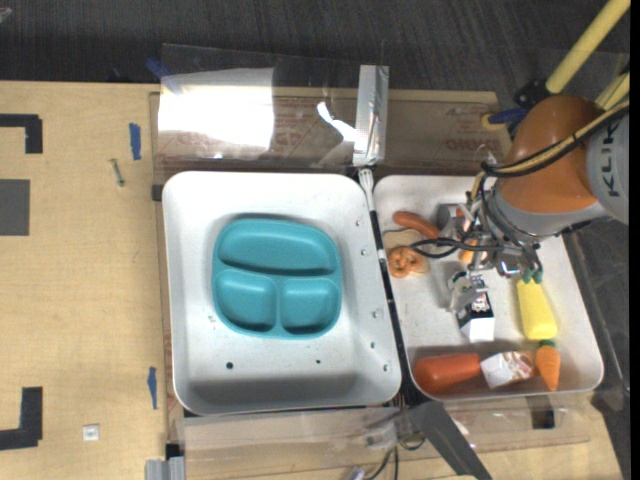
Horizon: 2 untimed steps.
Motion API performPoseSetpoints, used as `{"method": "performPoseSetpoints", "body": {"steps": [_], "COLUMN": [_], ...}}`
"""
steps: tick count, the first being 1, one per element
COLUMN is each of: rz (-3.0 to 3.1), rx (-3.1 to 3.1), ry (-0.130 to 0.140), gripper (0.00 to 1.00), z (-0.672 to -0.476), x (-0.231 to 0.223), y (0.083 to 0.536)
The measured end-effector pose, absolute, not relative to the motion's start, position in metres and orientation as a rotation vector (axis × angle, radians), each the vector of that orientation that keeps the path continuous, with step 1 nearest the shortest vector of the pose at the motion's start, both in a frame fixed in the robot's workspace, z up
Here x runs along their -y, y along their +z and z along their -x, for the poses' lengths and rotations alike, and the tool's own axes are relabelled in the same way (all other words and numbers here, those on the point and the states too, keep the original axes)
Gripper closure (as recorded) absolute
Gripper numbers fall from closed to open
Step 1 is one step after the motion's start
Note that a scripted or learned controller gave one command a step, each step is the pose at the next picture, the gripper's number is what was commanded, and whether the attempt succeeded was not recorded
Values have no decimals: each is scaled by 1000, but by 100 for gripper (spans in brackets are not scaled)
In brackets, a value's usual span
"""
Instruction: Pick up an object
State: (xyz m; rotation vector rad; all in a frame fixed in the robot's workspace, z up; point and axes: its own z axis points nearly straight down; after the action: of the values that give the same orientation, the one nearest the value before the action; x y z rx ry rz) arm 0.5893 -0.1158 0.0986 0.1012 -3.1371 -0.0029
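Camera view: the bench [70, 268] carries two shallow white bins side by side. The left bin [190, 368] holds a teal divided tray [278, 275] near its middle, with three compartments, one long along the far side and two smaller ones on the near side.

The right bin [580, 308] holds the loose things. Near its far left corner lies an orange sausage-shaped toy [414, 224], and just beside it, toward the near side, a small orange pumpkin-like piece [404, 260]. Along the near edge lies a red-orange oblong [447, 370], touching a small white packet [505, 368]; a carrot [548, 365] sits in the near right corner, beside the packet. A yellow corn cob [537, 309] lies along the right edge, just above the carrot.

The arm [555, 168], with its orange band, comes in over the bin's far right corner. The jaws [472, 293] hang over the middle of the right bin, above a small black-and-white object [479, 318] that lies on the bin floor. Whether they are spread or pressed together I cannot tell, since cables and metal parts clutter that spot.
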Motion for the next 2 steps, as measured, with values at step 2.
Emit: {"method": "performPoseSetpoints", "body": {"steps": [2], "rz": [95], "rx": [3166], "ry": [5], "gripper": [0], "z": [-500], "x": [173], "y": [91]}}
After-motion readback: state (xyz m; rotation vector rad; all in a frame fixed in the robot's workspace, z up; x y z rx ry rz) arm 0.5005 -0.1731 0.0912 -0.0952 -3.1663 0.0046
